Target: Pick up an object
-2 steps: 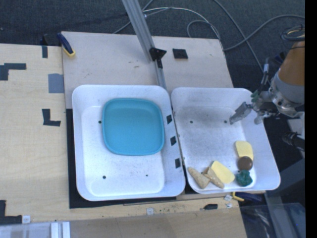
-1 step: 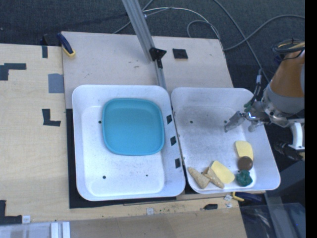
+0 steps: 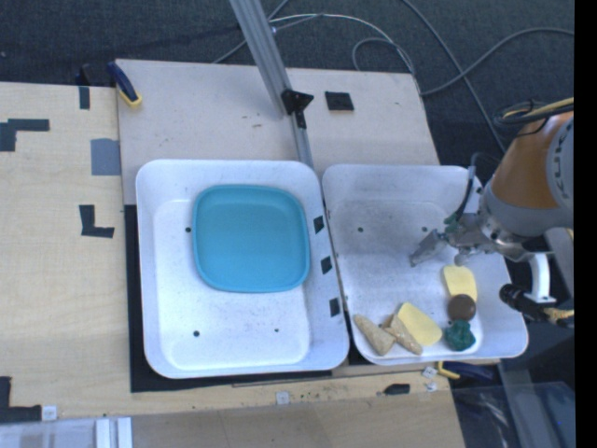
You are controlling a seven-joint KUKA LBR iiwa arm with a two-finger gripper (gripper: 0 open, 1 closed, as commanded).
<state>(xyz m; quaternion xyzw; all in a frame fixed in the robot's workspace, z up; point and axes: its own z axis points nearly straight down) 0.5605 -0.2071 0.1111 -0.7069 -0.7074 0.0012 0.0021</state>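
Observation:
My gripper [image 3: 425, 250] hangs low over the middle of the right bin [image 3: 373, 203], reaching in from the right. It is open with nothing between its fingers. Just to its right and nearer the front lies a pale yellow block [image 3: 459, 280], with a brown ball [image 3: 461, 307] below it and a green lump [image 3: 460, 337] at the front rim. A yellow wedge [image 3: 417, 325] and a tan, bread-like piece [image 3: 376, 334] lie along the bin's front edge, to the gripper's front left.
The left bin [image 3: 168, 278] holds a flat blue plate [image 3: 250, 238]. A grey metal post [image 3: 266, 49] slants up from between the bins at the back. Cables trail over the dark floor behind the bench.

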